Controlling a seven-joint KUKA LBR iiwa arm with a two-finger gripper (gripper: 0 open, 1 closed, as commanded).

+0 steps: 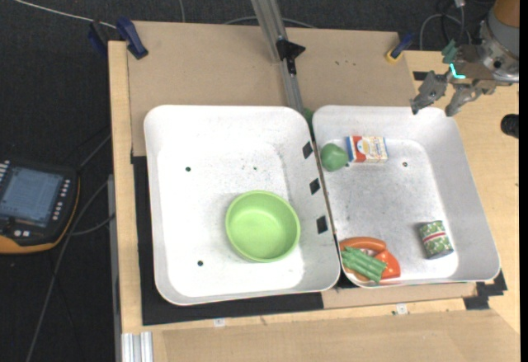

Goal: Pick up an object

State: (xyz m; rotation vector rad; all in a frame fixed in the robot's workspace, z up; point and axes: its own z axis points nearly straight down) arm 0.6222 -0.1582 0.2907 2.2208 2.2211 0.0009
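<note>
My gripper point(440, 103) hangs above the far right corner of the right bin point(462, 179), its two dark fingers spread apart with nothing between them. In that bin lie a green ball point(333, 157) by the left wall, a small white carton with red and blue print point(367, 148) beside it, a green printed can point(435, 238) near the right front, and an orange plate with green vegetables point(369, 260) at the front left corner. A light green bowl point(262, 225) sits in the left bin point(177, 187).
A slanted metal pole point(266, 6) runs from the top down to the gap between the bins. Blue clamps point(132, 37) hold the brown bench board at its far corners. A handheld pendant point(33, 199) lies on the floor at the left.
</note>
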